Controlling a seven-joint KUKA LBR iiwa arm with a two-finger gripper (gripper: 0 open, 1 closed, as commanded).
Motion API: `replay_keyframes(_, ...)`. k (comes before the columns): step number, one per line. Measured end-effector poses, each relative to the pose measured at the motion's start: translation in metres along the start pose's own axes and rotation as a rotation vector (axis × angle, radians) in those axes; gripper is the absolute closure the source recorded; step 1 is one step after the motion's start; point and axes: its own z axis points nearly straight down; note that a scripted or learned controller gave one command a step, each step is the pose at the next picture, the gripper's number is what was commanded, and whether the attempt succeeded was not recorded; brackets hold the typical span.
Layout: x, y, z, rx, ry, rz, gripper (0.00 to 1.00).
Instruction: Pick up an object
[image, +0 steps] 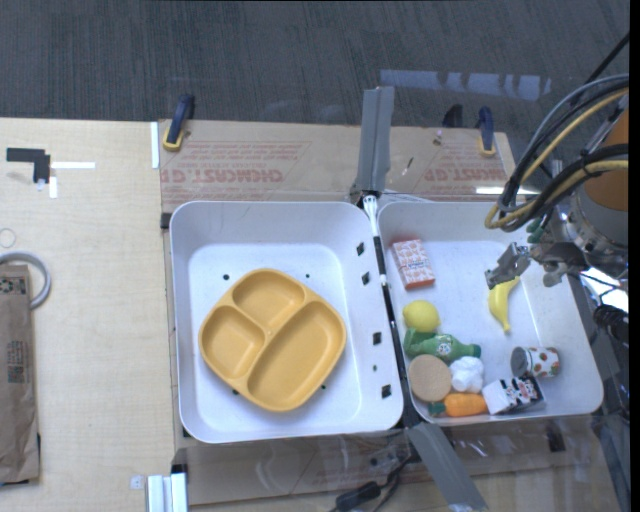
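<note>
Far left of the yellow plate, a brown paper bag (17, 370) lies flat on the tabletop (90, 260), well clear of the bins. Now the landmark itself: the yellow plate (273, 339), three compartments, sits square in the middle of the left bin (190, 330).

Across the divider to the plate's right, in the right bin (460, 225), there is a crowd. A red-and-white box (412, 263) lies nearest the divider, up toward the far wall. Below it a lemon (421, 317), then a green toy (442, 346), then a round tan disc (431, 378), all stacked close down the bin's plate-side edge. A white lump (467, 373) sits just beside the disc, an orange carrot (465, 405) along the near wall, and a black-and-white carton (517, 393) next to it. A small printed can (535, 361) lies on its side further right.

And here's the banana (502, 303), farther from the plate, mid-bin, hanging upright with its top pinched between the fingers of the hand (508, 268). The hand is clamped on the banana's upper end. The arm (600, 190) comes in from the far right, cables looping above it.
</note>
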Motion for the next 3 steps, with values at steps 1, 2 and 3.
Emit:
replay_keyframes(1,0.012,-0.001,0.067,0.0,0.001,0.21,0.0)
replay_keyframes(2,-0.021,0.038,0.129,-0.003,0.001,0.273,0.0)
replay_keyframes(3,-0.022,0.038,0.125,0.003,0.001,0.272,1.0)
